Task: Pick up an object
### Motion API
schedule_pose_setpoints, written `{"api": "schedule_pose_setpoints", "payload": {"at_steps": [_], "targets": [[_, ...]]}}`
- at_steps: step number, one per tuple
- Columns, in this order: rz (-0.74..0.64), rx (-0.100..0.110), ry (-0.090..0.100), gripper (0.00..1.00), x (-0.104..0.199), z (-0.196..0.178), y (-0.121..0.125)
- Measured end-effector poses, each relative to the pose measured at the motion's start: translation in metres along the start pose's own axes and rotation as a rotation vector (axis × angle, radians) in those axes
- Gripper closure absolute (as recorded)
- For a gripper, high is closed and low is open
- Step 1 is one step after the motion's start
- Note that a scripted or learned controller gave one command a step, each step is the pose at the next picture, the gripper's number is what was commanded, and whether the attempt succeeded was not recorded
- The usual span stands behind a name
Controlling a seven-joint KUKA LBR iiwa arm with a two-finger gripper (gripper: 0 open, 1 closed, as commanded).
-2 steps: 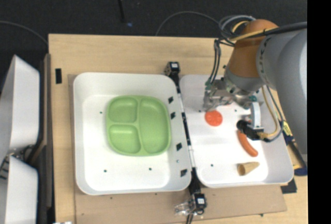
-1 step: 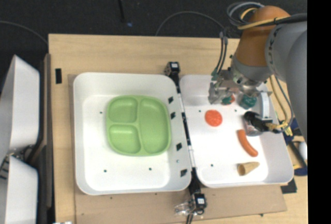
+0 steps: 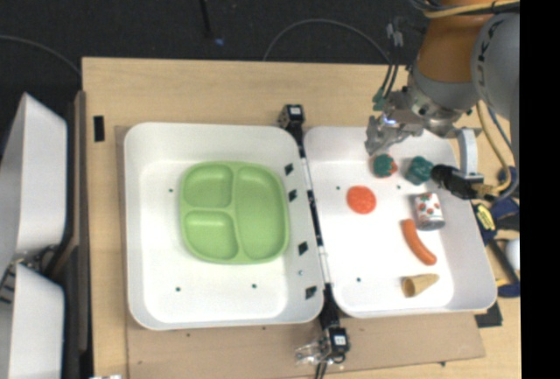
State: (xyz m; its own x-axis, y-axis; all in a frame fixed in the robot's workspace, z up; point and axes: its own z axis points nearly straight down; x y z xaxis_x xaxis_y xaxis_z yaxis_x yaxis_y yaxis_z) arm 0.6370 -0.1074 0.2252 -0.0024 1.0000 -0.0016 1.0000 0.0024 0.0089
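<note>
My gripper hangs over the far part of the right bin, directly above a small dark green object. The view does not show whether anything is between its fingers. A second teal-green object lies just to the right. Nearer the middle of the bin sits a red-orange round piece. A small white block with red spots lies to its right. An orange sausage-shaped piece and a tan cone lie toward the front.
The left bin holds a light green divided plate. Black clips join the two bins along the middle seam. Cables and a black-and-white fixture crowd the right bin's right edge.
</note>
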Motion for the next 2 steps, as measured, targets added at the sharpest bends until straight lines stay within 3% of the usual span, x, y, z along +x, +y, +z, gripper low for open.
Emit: {"api": "schedule_pose_setpoints", "payload": {"at_steps": [1, 2], "targets": [[-0.001, 0.002, 0.000, 1.00, -0.009, -0.051, 0.006], [-0.002, 0.008, 0.000, 1.00, 0.035, -0.045, 0.006]]}}
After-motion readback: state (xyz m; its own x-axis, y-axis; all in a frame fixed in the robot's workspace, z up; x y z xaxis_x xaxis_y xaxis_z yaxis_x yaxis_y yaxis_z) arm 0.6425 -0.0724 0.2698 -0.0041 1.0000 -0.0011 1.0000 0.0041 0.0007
